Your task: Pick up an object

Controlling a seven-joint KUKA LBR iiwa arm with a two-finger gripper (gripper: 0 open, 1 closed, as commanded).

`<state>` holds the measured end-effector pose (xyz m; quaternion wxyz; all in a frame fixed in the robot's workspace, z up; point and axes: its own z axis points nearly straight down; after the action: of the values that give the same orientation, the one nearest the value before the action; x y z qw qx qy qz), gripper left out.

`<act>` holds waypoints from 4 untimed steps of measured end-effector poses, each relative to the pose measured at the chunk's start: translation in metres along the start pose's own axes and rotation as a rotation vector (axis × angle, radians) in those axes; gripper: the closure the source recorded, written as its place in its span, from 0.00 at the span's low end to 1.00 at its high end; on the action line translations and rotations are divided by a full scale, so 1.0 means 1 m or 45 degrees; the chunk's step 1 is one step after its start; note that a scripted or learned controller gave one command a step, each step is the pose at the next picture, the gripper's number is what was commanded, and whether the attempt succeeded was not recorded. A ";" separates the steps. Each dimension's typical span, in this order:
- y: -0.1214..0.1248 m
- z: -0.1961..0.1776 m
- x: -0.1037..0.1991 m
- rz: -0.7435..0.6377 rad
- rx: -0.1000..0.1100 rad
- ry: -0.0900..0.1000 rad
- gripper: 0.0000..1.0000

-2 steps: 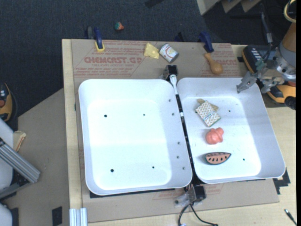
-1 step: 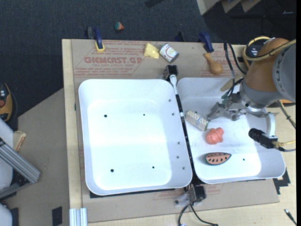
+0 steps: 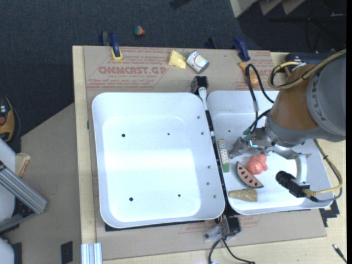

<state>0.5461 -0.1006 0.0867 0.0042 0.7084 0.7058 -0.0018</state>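
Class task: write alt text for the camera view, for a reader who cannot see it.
A grey arm with an orange band reaches from the right into the right bin, its tool low over a pink object. A watermelon slice and a tan wedge lie nearby; the left bin sits beside it on a cardboard-covered bench.

The arm (image 3: 313,106) runs off the view's right edge and covers much of the right bin (image 3: 231,106), incl. its far right wall; the gripper (image 3: 254,145) sits under the wrist, so finger state can't be read. The pink object (image 3: 256,164) is partly tucked beneath the gripper and too blurred to identify, and the small colored item (image 3: 139,31) on the dark floor is too tiny to tell. Items at the left edge, e.g. the metal rail (image 3: 19,188), are cut off.
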 end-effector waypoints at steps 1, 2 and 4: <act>0.002 -0.008 0.003 -0.003 0.000 0.009 1.00; 0.038 -0.120 0.009 -0.009 -0.014 0.008 1.00; 0.122 -0.214 0.047 -0.015 -0.027 0.009 1.00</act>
<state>0.6677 -0.0523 0.3010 0.0091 0.7042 0.7099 0.0083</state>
